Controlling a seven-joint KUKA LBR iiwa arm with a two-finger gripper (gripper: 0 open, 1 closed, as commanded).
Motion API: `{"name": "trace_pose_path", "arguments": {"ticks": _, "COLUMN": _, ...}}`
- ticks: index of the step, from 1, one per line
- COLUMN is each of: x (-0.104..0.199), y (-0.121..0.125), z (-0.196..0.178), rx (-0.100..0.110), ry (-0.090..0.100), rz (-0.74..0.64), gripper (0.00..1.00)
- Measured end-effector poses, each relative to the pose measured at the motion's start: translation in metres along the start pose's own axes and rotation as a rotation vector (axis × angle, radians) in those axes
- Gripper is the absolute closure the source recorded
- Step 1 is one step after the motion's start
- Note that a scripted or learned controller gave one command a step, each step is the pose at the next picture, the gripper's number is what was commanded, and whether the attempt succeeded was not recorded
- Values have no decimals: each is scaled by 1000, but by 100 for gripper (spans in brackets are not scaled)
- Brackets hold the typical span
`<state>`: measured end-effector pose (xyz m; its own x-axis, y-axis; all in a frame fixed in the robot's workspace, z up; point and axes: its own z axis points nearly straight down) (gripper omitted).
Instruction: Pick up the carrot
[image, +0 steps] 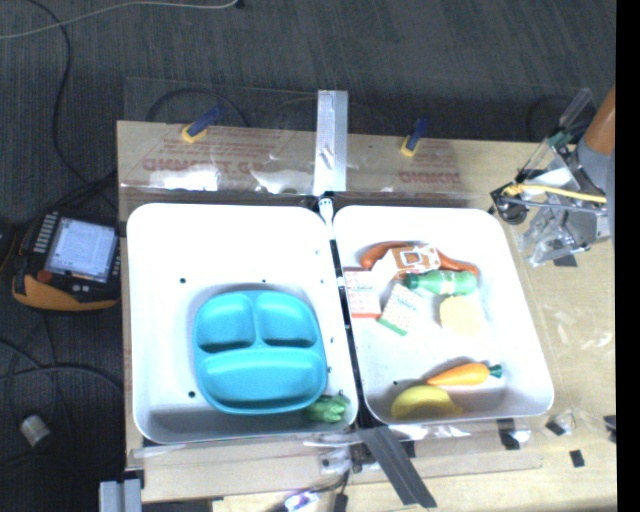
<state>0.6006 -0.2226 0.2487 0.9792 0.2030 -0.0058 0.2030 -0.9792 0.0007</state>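
The carrot (462, 375) is orange with a green stub at its right end. It lies near the front of the right bin (520, 300), just above a yellow banana (424, 401). My gripper (560, 235) hangs at the right edge of the view, outside the right bin and beyond its far right corner, well away from the carrot. Nothing shows between its fingers.
The right bin also holds a green bottle (443, 284), a yellow wedge (461, 316), an orange sausage-like piece (385, 251) and small cards (362, 297). In the left bin (160, 250) sit a blue divided plate (260, 350) and a green item (328, 407).
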Motion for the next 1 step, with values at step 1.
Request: {"name": "trace_pose_path", "arguments": {"ticks": 1, "x": 14, "y": 1, "z": -68, "rx": 0, "ry": 2, "rz": 1, "gripper": 100}}
